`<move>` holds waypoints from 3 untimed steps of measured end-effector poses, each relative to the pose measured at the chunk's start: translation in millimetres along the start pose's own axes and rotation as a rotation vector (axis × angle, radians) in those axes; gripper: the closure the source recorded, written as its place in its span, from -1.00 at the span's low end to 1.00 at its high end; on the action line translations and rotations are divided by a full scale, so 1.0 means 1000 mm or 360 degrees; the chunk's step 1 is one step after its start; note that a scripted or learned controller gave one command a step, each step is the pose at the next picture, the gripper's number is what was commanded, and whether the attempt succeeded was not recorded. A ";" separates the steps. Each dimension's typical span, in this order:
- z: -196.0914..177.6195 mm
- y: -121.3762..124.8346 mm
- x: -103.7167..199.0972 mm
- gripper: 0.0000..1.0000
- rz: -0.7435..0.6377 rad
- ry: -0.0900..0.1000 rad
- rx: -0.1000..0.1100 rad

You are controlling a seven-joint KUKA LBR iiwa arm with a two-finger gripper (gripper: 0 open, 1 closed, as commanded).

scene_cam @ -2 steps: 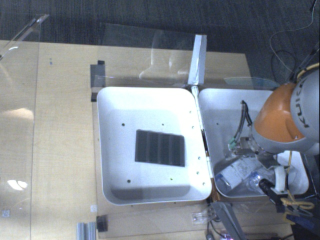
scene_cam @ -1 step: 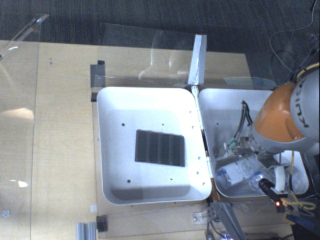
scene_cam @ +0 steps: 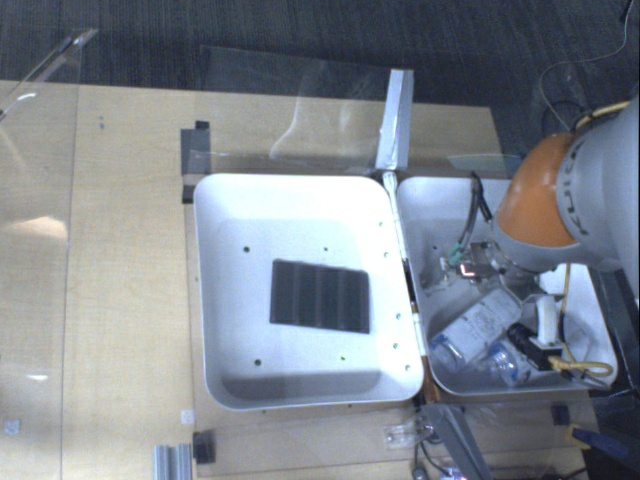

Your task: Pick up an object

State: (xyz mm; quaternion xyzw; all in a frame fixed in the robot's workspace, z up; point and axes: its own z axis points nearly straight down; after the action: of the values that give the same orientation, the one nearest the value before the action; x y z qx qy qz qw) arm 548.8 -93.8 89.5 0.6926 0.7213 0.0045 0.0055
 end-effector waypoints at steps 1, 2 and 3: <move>0.004 0.099 -0.001 -1.00 -0.0021 0.0000 0.0009; -0.071 0.120 -0.093 -1.00 -0.0066 -0.0003 0.0007; -0.057 0.042 -0.114 -1.00 -0.0019 0.0000 0.0015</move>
State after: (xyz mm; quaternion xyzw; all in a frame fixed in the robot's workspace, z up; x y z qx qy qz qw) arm 595.0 -205.8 147.8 0.6883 0.7254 0.0011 0.0024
